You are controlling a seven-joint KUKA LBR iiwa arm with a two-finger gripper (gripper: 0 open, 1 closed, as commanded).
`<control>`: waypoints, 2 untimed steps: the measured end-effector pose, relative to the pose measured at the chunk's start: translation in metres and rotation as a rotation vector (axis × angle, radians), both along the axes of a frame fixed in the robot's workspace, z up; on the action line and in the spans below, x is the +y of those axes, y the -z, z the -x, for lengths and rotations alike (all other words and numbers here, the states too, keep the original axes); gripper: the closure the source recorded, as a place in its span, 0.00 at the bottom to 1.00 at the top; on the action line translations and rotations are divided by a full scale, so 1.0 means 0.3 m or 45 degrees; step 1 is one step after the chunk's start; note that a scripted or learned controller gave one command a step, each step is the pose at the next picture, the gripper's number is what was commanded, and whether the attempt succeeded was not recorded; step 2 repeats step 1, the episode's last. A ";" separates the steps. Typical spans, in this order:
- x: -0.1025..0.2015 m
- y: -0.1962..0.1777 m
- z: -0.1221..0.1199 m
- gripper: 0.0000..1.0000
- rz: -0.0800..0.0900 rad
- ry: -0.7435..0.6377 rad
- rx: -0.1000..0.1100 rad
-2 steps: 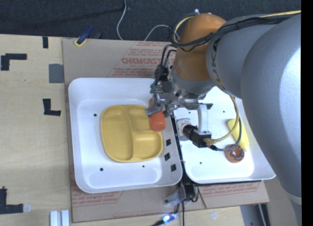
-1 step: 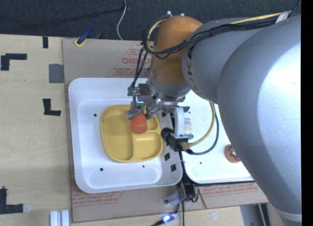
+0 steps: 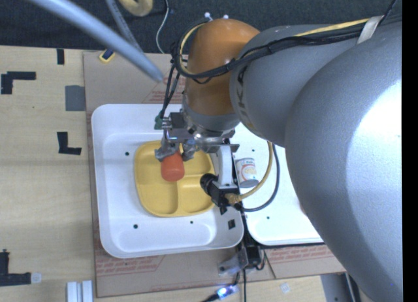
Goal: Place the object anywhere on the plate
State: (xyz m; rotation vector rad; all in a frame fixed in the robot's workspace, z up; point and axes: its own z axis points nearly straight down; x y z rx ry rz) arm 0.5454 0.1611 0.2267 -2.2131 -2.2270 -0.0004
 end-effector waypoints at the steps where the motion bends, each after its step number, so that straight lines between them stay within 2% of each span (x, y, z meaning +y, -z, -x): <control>1: -0.008 0.004 -0.001 0.00 0.002 0.004 0.002; 2: -0.008 0.004 -0.001 0.00 0.002 0.004 0.002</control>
